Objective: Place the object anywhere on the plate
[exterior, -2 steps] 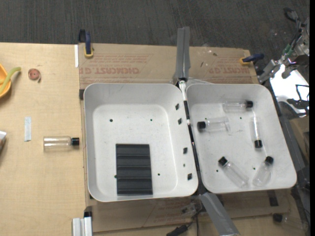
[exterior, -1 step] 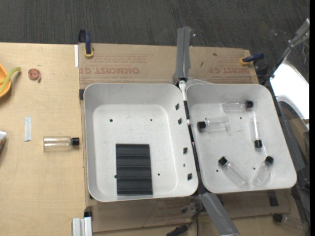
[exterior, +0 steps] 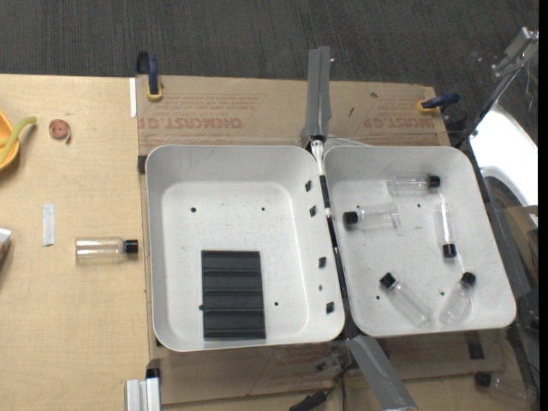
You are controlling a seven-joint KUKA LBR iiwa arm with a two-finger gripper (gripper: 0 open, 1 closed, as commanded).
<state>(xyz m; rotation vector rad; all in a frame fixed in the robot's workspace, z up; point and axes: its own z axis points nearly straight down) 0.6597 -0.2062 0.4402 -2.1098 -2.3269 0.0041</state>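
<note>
1. Gripper: no telling from this view how far open it is, or whether it has hold of anything.
2. Five clear vials with black caps lie flat in the right bin [exterior: 479, 229], all apart from the black ribbed plate [exterior: 232, 295], which sits in the left bin [exterior: 171, 187].
3. Top vial [exterior: 413, 184]: long axis left-right, cap to the right.
4. Middle vial [exterior: 374, 218]: long axis left-right, cap to the left, towards the bins' shared wall.
5. Right-hand vial [exterior: 444, 223]: long axis running away from the camera, cap at the near end.
6. Near-left vial [exterior: 404, 300]: diagonal, cap up and left.
7. Near-right vial [exterior: 456, 301]: diagonal, cap up and right.
8. A sixth vial [exterior: 101, 247] lies on the desk [exterior: 77, 178] left of the bins, cap pointing at the left bin.
9. Cardboard sheet [exterior: 257, 114] under the bins: red print, upside down, reads "CHEMCAST GP"; repeated behind the right bin.
</note>
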